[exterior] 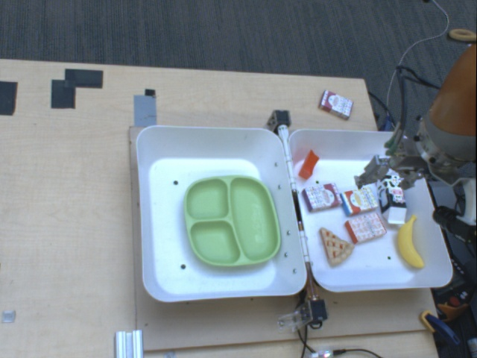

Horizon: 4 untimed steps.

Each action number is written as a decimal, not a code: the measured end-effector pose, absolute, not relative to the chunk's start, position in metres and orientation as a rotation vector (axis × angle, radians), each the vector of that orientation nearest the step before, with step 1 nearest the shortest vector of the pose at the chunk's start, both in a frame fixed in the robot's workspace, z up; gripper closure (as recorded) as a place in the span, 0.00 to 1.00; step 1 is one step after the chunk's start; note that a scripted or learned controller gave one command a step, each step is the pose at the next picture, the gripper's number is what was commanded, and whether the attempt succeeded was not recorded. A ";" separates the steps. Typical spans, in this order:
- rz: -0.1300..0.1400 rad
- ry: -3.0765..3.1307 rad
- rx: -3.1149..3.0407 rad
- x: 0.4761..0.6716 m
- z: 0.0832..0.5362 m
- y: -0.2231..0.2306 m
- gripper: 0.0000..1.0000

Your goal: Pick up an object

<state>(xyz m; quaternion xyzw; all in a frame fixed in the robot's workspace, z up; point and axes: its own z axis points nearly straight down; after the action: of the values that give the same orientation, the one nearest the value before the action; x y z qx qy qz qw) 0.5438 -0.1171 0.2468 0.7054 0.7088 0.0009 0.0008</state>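
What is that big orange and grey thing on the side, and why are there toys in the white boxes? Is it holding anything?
That thing is a robot arm. At its end is a gripper, a small claw for picking things up. One camera above the bench looks down at a slant, and the arm reaches in from the picture's right.

Two shallow white bins sit side by side. The left bin holds a green divided plate. The right bin holds pretend food: a banana, a pizza slice, an orange piece and some small boxes. One more small box lies outside on the bench.

The gripper hangs over the right bin. I cannot tell if it holds anything.
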 end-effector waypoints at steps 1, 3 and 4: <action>-0.001 2.225 2.220 0.531 0.115 -0.115 0.00; 0.024 2.196 2.198 0.509 0.103 -0.092 1.00; 0.023 2.197 2.197 0.509 0.103 -0.092 0.00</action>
<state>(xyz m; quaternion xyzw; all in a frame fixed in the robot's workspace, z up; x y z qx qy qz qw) 0.5086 -0.0920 0.1031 0.7070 0.7070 0.0073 0.0171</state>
